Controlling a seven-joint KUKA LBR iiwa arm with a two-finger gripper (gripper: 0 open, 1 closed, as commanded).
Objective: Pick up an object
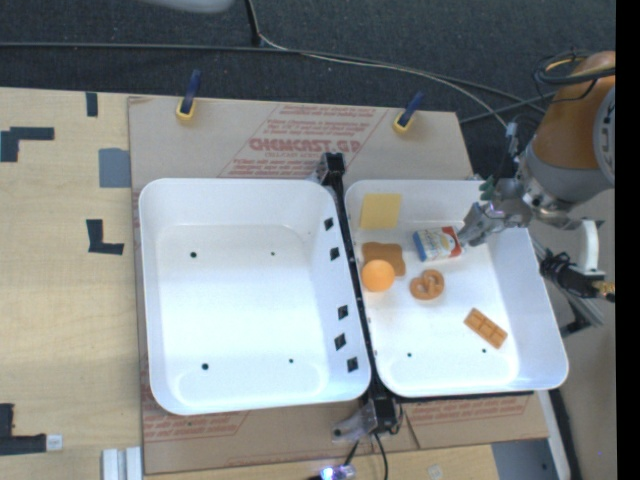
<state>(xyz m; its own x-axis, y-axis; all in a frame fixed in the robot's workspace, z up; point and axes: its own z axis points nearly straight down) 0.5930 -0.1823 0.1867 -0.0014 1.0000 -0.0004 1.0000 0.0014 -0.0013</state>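
The right bin point(530, 368) holds several small objects. A yellow square block point(380, 210) lies at its far left, with a brown piece point(388, 255) and an orange ball point(378, 276) touching each other just below it. A white, blue and red carton point(436, 243) lies near the middle, a brown pretzel-shaped piece point(427, 286) sits below it, and an orange-brown bar point(485, 328) lies towards the front right. My gripper point(477, 225) reaches in from the right, low over the bin, its tip right beside the carton's right end.
The left bin point(160, 268) sits alongside, parted from the right one by a black divider point(345, 268). Both rest on a cardboard sheet point(290, 138) held by two yellow clamps point(186, 108). A black cable point(400, 68) runs across the back.
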